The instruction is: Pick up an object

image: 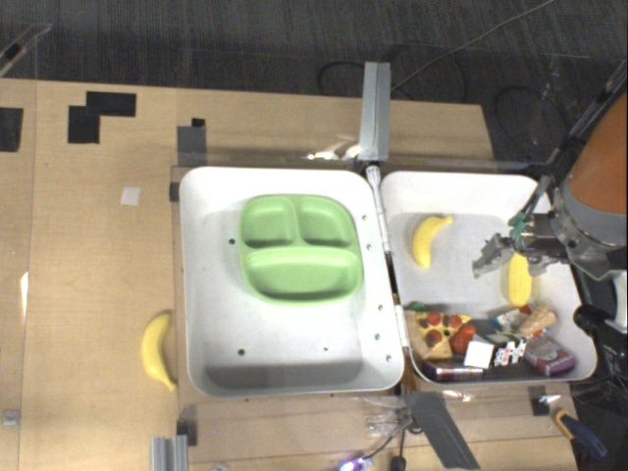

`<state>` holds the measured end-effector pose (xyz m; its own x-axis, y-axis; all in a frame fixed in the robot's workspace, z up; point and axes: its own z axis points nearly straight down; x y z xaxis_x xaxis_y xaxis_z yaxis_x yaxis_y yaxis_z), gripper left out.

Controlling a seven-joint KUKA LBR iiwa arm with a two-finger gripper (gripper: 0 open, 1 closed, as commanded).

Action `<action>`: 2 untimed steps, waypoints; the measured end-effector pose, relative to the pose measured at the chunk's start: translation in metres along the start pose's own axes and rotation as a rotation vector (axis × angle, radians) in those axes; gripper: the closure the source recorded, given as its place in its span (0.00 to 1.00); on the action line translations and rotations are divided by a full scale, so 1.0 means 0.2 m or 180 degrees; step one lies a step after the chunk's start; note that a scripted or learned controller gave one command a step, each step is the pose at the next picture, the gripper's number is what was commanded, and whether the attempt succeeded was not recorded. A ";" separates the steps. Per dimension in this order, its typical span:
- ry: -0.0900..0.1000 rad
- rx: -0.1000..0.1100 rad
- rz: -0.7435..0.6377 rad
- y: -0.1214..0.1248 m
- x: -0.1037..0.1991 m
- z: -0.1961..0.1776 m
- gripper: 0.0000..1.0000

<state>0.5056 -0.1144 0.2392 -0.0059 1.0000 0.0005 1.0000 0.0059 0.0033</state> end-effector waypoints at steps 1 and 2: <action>0.0000 0.0000 -0.0094 0.33 0.16 0.64 0.00; 0.0002 -0.0017 -0.0086 0.33 0.16 0.59 1.00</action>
